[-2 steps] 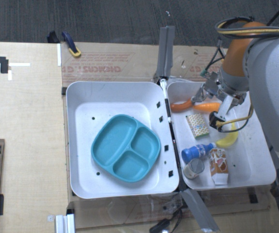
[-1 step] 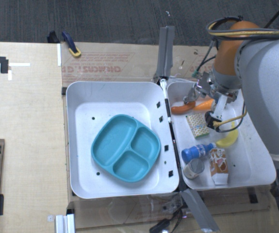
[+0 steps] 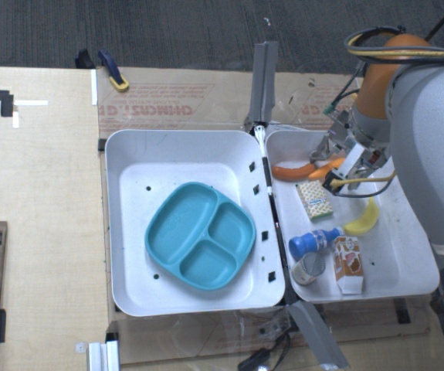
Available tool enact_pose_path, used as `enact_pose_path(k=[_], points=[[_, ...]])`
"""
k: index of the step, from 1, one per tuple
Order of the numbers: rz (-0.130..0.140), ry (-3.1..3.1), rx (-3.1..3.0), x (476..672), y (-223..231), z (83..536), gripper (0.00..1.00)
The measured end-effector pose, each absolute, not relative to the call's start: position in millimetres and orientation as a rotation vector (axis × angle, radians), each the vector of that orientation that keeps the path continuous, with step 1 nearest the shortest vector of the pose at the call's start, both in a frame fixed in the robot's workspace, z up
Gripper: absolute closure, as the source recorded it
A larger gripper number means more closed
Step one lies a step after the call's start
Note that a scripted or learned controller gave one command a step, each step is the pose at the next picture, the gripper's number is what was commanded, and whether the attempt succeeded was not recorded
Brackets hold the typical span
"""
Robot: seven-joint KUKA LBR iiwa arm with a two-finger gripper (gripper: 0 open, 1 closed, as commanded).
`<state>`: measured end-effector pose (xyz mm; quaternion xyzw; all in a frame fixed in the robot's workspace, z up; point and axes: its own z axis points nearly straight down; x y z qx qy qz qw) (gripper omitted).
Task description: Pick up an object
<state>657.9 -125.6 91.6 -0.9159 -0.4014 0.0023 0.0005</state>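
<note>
- The end effector [image 3: 339, 178] hangs low over the far part of the right bin [image 3: 407, 284], right at the orange carrot [image 3: 295, 171]; from here I cannot tell how it is set or whether anything is in it.
- The carrot is a long, tapered orange piece lying across the bin's far end, its right end running under the end effector.
- Just beside it, toward the near side, lies one small box [image 3: 315, 200] with a pale green patterned face, tilted a little.
- One yellow banana [image 3: 363, 219] curves along the bin floor to the right of that box, close below the end effector.
- One small bottle with a blue cap [image 3: 313, 243] lies on its side near the bin's left wall.
- One small carton [image 3: 348, 263] in white and orange-brown lies flat next to the bottle, toward the near edge.
- One round clear or grey cup-like thing [image 3: 307, 270] sits just below the bottle; its make is unclear.
- The left bin [image 3: 129, 161] holds one teal divided plate [image 3: 199, 235] with three compartments, set at a slant.
- Two white bins in all stand side by side on the counter [image 3: 36, 176].
</note>
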Motion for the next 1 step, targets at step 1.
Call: enact_pose_path(k=[1], points=[[0.01, -1.267, -2.875, 657.8, -125.6, 100.6, 1.0]])
